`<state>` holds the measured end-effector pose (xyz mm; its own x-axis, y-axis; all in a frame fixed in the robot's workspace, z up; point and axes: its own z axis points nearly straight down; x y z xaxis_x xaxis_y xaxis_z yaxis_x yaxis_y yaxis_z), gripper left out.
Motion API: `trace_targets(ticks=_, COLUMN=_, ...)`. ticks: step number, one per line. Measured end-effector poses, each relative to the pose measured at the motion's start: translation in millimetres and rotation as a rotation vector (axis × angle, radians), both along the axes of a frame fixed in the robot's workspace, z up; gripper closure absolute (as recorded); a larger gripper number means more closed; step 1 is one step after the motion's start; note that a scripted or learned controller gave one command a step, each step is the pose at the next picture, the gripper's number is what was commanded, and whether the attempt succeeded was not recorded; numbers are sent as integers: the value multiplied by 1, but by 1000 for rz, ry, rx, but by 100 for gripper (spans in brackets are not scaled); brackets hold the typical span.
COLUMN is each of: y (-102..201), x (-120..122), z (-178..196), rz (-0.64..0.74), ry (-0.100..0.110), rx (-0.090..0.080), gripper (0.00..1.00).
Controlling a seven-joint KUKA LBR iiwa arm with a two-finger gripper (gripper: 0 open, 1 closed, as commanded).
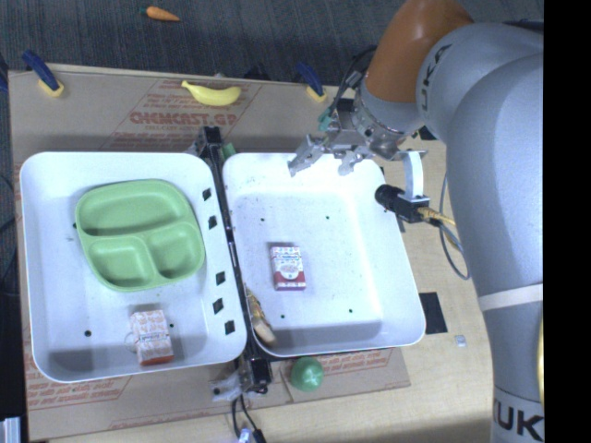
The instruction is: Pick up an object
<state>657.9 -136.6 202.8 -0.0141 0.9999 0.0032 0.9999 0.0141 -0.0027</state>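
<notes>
Red and white, a small carton (288, 267) lies flat near the middle of the right bin (388, 284). The gripper (325, 159) hovers over that bin's far edge, well apart from the carton, jaws spread apart with nothing between them. A green tray (140, 233) sits in the left bin (37, 247).

The grey arm (494, 155) enters from the right and bends toward the far edge of the right-hand bin (397, 284), its orange band (411, 40) sitting just above the wrist. The gripper (325, 160) hangs over that bin's far rim, near its back left corner, pointing down and leftward. Its two fingers (301, 161) stand spread apart with nothing between them, clear of the bin floor.
</notes>
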Motion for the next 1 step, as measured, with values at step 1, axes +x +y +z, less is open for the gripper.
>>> trace_targets(ticks=1, y=0, x=0, z=11, rz=3, ry=0, rx=1, gripper=100)
